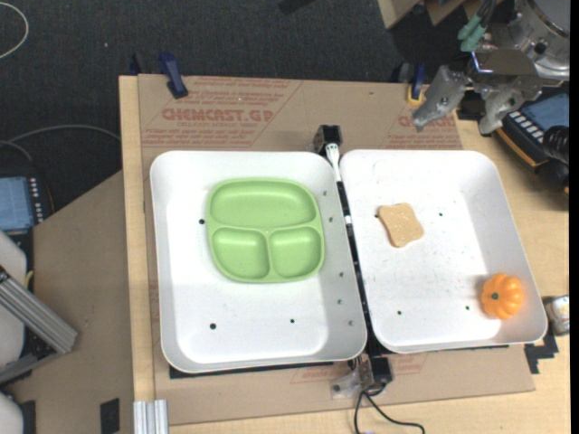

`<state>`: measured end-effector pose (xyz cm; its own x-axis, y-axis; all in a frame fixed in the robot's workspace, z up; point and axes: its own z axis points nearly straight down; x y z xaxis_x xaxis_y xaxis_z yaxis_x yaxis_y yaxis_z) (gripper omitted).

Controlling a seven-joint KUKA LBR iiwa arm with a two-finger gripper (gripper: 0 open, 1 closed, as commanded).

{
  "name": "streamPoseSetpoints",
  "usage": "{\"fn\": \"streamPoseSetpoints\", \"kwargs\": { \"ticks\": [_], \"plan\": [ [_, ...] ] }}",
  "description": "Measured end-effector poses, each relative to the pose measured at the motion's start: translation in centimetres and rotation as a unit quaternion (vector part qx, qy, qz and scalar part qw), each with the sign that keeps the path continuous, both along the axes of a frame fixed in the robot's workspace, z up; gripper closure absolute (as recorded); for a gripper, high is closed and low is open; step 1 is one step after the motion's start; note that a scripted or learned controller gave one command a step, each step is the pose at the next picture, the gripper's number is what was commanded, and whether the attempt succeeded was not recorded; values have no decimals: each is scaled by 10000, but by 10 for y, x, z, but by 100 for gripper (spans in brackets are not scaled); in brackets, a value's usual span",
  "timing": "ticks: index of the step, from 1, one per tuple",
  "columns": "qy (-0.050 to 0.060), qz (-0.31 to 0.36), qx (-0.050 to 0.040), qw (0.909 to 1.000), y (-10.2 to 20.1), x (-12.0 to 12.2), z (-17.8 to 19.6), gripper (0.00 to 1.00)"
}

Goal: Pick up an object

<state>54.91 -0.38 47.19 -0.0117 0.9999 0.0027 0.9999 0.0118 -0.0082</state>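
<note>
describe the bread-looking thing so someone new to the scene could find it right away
Look at the right white bin of the two on the bench. In its upper left part lies the toast slice, flat and tan. Its only neighbour in that bin, the small orange pumpkin, is round and sits far off near the lower right corner.

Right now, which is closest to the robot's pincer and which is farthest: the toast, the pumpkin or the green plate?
From the pincer, up at the top right above the bins:
1. Toast, in the right bin's upper left part, nearest.
2. Pumpkin, in the right bin's lower right corner.
3. Green plate, in the left bin, farthest.
</note>
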Motion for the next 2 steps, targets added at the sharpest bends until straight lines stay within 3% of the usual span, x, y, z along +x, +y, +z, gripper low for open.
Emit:
{"fn": "streamPoseSetpoints", "kwargs": {
  "ticks": [1,2],
  "plan": [
    [-92,-97,-20,9999,-66,-73,68,0],
    [-61,-94,-32,9999,-138,-70,63,0]
  ]
}}
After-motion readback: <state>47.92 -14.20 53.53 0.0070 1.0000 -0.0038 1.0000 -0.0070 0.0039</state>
